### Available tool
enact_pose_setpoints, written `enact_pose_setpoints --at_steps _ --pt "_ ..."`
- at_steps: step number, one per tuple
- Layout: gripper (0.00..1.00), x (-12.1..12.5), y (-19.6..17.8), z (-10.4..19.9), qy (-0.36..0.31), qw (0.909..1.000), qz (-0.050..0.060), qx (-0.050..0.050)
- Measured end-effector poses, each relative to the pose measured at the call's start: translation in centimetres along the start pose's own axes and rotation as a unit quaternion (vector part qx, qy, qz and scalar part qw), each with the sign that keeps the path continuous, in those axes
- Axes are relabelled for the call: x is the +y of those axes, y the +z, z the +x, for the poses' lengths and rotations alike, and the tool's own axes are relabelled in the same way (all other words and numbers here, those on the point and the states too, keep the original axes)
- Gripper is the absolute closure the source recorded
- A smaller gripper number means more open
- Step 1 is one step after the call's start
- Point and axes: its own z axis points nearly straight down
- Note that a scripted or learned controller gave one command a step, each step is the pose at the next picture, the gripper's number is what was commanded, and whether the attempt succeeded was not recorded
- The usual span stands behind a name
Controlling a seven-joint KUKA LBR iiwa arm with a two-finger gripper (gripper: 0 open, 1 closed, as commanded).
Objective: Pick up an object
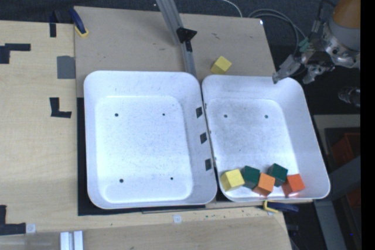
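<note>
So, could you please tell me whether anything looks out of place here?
Yes: one yellow block lies on the bench behind the right bin, outside both bins, while the other blocks cluster in that bin's near corner.

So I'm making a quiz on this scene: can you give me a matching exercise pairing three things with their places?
Things:
1. lone yellow block
2. cluster of blocks
3. gripper

Places:
A. near edge of the right bin
B. above the right bin's far right corner
C. on the bench, behind the bins

Pairs: 1-C, 2-A, 3-B
</note>
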Motion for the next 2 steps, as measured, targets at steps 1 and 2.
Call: enact_pose_setpoints --at_steps 1,2 --pt "0.0 0.0 0.0 0.0 0.0 1.0 0.0 0.0" --pt "0.0 -12.7 18.2 1.9 0.002 1.0 0.003 0.001"
